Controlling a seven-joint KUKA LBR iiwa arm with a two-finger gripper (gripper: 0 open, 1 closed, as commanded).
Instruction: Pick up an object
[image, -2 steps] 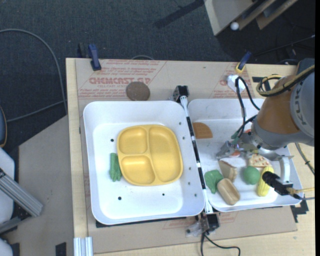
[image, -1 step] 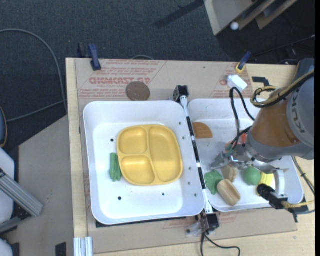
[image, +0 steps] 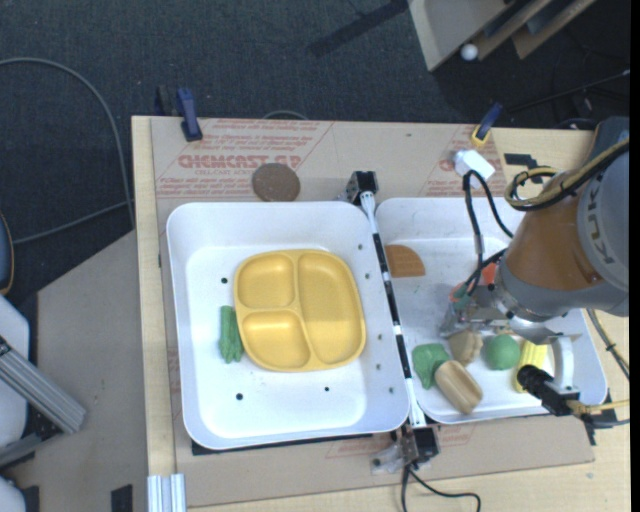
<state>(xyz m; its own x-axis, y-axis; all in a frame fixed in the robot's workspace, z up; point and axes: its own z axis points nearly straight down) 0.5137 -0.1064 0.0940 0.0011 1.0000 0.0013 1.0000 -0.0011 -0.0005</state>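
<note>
My gripper (image: 468, 322) reaches down into the right bin (image: 440, 225) from the right, its tip just above a small tan object (image: 465, 346). Close around it lie a green piece (image: 431, 361), a tan wooden-looking block (image: 458, 385), a green ball (image: 502, 351) and a yellow object (image: 535, 356). A brown flat piece (image: 404, 261) rests near the bin's back left. The orange wrist (image: 550, 250) hides the bin's right part.
The left bin (image: 200, 400) holds a yellow three-compartment plate (image: 298, 307) with a green item (image: 231, 333) at its left side. A brown disc (image: 275, 183) lies on the board behind the bins. Cables hang near the arm at the upper right.
</note>
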